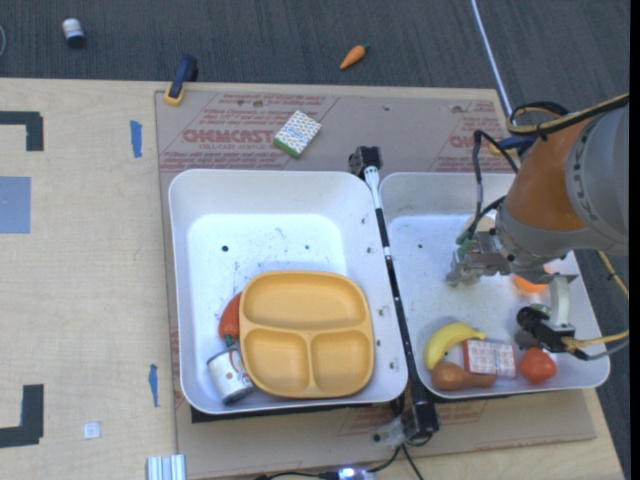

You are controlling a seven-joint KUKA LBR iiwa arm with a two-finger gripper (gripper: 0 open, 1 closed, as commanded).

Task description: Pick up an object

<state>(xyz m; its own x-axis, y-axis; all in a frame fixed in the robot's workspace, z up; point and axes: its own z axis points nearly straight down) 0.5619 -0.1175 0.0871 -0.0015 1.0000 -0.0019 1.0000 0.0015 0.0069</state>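
The bench (80, 298) is holding a brown cardboard sheet (250, 128). Two white bins are sitting on it, the left bin (190, 268) and the right bin (420, 208), touching. A small green box (297, 133) is lying behind them.

Single fixed camera above bench (80, 268), slanted down on both bins (190, 268).

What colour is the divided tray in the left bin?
The divided tray is yellow-orange all over, seen best in the camera view.
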